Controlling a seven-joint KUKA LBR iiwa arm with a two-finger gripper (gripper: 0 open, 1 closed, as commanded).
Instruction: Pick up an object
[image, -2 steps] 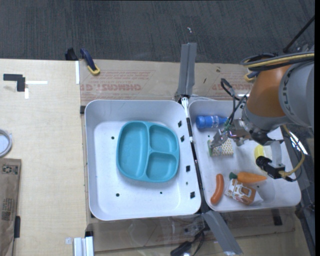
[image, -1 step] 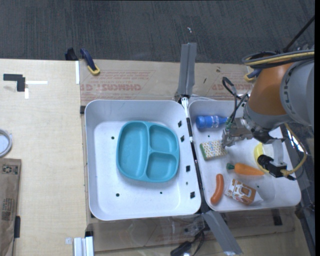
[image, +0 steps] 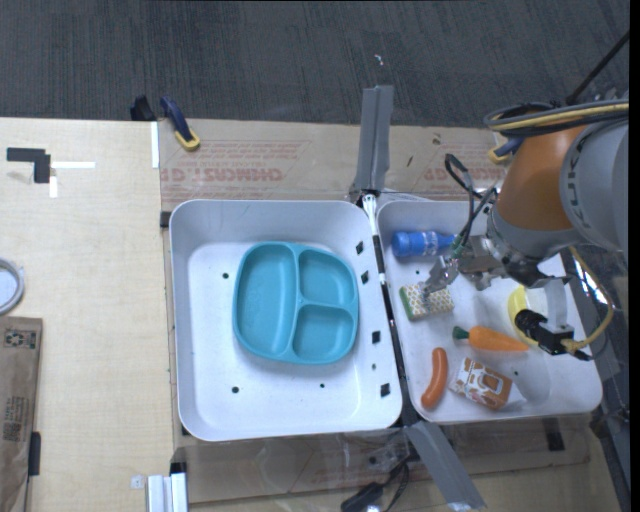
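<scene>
So the arm is reaching in over the right bin (image: 585, 395), and the end effector (image: 437, 285) is down low right on top of the sponge (image: 420, 302), that little speckled block with a green edge near the bin's left wall. The finger (image: 441, 272) looks to be touching or just above the sponge's upper right corner. Can I tell if the end effector is open or closed? Honestly no, the angle and the metal bits blur together, so I won't guess, and I can't say it's gripping anything.

Other stuff in that bin: a blue bottle (image: 420, 242) lying on its side just above the sponge, a carrot (image: 495, 340) to the lower right, a sausage (image: 434, 378) standing near the bottom left, a small carton (image: 480, 384) beside it, and something yellow (image: 520, 303) mostly tucked under the wrist. The left bin (image: 195, 330) just has a teal divided plate (image: 297, 302) sitting in the middle.

My read: it's at the grasp step, with the sponge as the likely target. Next it needs a firm squeeze, then a straight lift, clear of the bottle. Sponge is soft, so a corner pinch could slip.
</scene>
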